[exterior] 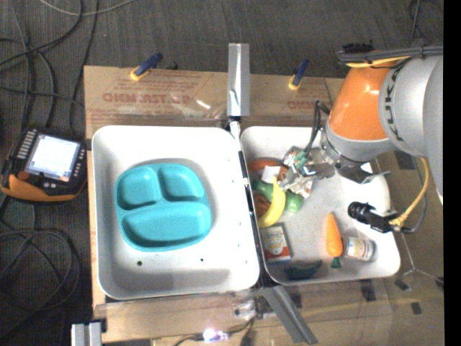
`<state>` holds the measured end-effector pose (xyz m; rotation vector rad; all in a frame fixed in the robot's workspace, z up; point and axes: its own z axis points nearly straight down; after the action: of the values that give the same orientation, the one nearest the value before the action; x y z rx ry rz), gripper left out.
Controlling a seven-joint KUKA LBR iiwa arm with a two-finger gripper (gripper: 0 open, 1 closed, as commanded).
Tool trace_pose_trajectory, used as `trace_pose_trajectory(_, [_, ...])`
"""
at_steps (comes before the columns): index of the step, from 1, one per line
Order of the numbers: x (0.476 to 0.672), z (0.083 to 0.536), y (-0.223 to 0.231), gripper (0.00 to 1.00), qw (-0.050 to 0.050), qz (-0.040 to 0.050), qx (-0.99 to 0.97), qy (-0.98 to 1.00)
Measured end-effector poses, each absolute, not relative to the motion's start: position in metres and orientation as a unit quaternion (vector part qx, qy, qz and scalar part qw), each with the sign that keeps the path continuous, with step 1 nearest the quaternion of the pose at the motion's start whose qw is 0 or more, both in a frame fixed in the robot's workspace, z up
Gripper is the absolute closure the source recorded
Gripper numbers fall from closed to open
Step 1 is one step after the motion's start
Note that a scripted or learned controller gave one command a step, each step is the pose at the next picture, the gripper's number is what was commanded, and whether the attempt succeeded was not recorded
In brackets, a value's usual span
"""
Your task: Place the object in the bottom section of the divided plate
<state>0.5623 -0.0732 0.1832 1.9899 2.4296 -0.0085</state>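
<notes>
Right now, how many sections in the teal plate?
3. On the divided plate in the left bin: two small sections at its top, side by side, and one large along its bottom.

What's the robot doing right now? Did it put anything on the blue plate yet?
Gripper low over right bin's toy pile, near yellow plastic banana. Turquoise divided plate in left bin, bottom section bare. Nothing blocking it.

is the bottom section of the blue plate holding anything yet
No, it is bare. The divided plate in the left bin shows plain teal in its large bottom section; the carrot lies in the right bin.
</notes>
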Motion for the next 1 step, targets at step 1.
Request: trace_pose_trajectory(1, [0.5298, 0.1827, 0.0147, 1.0, -0.002, -0.001, 0.576, 0.818])
